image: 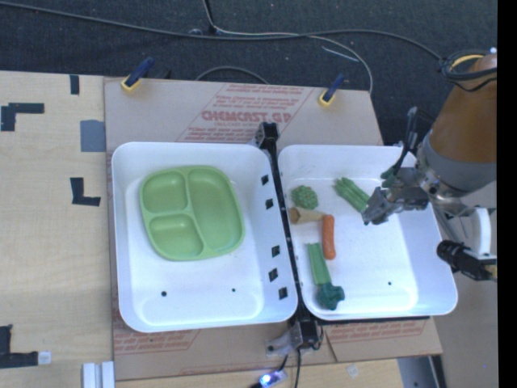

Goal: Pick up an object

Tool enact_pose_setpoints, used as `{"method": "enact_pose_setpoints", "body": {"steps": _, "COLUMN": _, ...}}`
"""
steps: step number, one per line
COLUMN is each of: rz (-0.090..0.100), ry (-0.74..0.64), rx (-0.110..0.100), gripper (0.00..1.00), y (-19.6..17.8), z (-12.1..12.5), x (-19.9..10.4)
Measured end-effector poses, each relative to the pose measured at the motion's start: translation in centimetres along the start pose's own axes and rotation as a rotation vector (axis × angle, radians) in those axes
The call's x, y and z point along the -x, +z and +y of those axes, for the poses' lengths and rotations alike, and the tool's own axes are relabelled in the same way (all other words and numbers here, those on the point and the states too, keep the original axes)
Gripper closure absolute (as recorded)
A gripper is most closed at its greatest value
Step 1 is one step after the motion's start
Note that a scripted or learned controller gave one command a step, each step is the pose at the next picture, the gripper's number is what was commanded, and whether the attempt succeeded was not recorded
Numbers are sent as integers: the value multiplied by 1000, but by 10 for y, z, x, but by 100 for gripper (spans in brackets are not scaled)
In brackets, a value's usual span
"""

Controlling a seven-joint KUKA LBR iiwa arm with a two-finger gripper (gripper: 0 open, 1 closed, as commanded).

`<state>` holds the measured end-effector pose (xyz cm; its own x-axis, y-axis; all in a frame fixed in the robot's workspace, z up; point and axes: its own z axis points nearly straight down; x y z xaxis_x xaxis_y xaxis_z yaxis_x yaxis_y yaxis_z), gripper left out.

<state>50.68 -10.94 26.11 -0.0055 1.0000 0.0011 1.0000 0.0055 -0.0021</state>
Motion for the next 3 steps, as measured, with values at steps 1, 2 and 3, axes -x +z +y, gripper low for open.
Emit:
{"method": "enact_pose_setpoints", "body": {"steps": 1, "rz": 0, "ry": -1, "rx": -2, "gripper": 100, "y": 18, "z": -1, "x": -54}}
{"method": "enact_pose_setpoints", "body": {"steps": 2, "rz": 0, "ry": -1, "rx": -2, "gripper": 100, "y": 28, "z": -10, "x": -112}}
{"method": "enact_pose_setpoints", "body": {"steps": 3, "rz": -1, "ry": 0, "rx": -2, "gripper": 100, "y": 40, "z": -7, "x": -159}}
